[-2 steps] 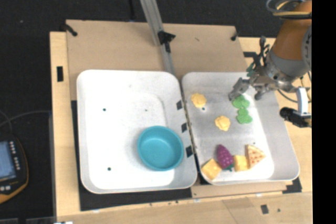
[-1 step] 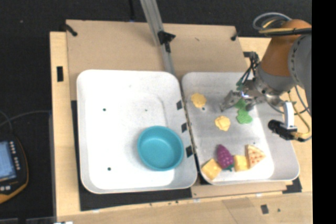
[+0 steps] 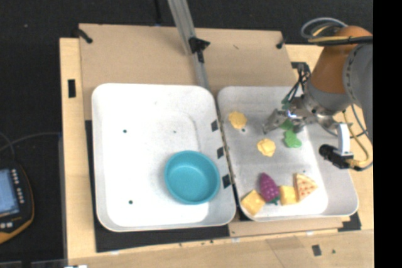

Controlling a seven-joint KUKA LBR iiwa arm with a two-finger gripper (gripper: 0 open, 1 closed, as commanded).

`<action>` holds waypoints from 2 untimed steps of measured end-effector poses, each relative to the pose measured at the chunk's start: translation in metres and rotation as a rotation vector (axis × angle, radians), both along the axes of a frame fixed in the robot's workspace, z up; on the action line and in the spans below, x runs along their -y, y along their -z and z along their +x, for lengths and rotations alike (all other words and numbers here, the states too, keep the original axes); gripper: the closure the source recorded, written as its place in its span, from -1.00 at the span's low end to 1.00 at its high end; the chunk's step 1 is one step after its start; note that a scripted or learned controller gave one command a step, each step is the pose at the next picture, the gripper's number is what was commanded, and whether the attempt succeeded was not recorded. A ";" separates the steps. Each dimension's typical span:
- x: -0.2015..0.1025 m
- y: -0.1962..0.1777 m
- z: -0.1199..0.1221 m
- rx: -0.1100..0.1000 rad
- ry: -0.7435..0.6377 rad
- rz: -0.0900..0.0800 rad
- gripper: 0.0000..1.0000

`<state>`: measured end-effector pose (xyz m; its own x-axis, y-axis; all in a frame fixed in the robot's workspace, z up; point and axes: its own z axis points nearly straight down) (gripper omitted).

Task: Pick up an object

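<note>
Grey two-finger gripper (image 3: 284, 120) sits low in the right shallow white plastic bin (image 3: 333, 198), fingers splayed apart, nothing visibly between them. Small glossy green toy piece (image 3: 292, 139) lies just beside the fingertips; contact possible, view too coarse to confirm. Nearby: two lumpy yellow pieces (image 3: 237, 120) (image 3: 266, 147), a knobbly purple grape cluster (image 3: 269, 187), a triangular pizza-slice toy (image 3: 305, 186). Left bin (image 3: 119, 103) holds a smooth round teal bowl (image 3: 191, 177).
</note>
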<state>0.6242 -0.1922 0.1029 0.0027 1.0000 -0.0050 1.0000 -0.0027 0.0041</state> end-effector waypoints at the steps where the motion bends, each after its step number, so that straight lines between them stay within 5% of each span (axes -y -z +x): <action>1: 0.001 -0.012 0.001 0.005 0.002 -0.001 1.00; 2: -0.002 -0.076 0.007 0.004 -0.005 0.003 1.00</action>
<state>0.6316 -0.1907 0.1788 -0.0022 1.0000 -0.0020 1.0000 0.0022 0.0083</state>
